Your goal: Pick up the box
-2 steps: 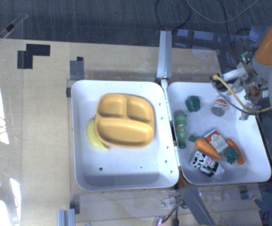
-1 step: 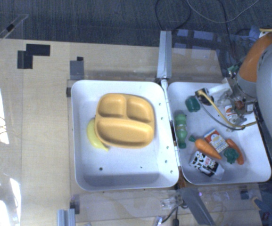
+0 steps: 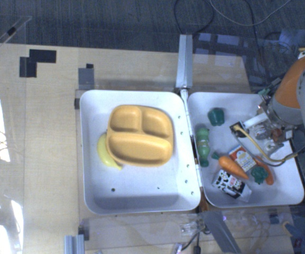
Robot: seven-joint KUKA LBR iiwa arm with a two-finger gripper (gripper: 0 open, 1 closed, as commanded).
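Box [image 3: 229, 183] at front of right bin [image 3: 288, 188], just beside carrot [image 3: 234, 166]; hand [image 3: 267, 135] further back, apart from box, open or closed cannot tell. Risk: carrot and orange pack [image 3: 243, 156] crowd box, could deflect grasp; flat glossy card, black-white print, may slip.

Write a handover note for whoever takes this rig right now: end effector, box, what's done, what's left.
End effector: over the upper right part of the right bin; grip state unclear, no box visibly in it.
Boxes: orange-and-white box lies on the bin floor just down-left of the end effector, beside the carrot; black-and-white box lies near the bin's front edge.
Done: nothing lifted, both boxes rest in the bin.
Left: the whole pick, probably descend, grasp, lift.
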